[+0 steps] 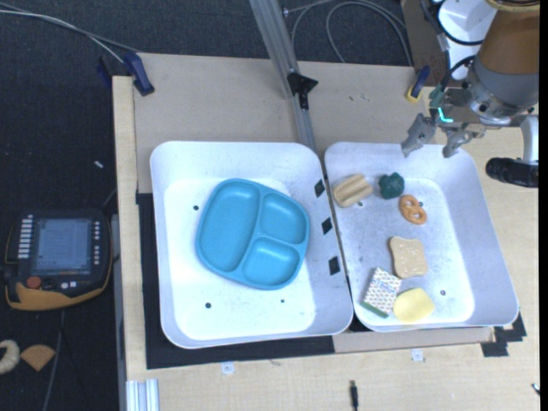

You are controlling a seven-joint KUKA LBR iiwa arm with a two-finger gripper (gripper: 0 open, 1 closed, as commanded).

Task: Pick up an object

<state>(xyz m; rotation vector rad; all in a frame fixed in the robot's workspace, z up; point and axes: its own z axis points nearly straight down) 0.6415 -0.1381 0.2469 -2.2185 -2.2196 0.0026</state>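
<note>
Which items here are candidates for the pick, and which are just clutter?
Job-related: pincer, open above the right bin; bread roll, green toy, pretzel, toast slice, sponge, yellow piece.

Lying about: blue divided plate, left bin, handheld console.

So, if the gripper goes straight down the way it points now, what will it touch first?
Probably the bare floor of the right bin near its far rim. The gripper, fingers open, hangs above that spot; the green object lies off to the side, though depth is unclear.
</note>
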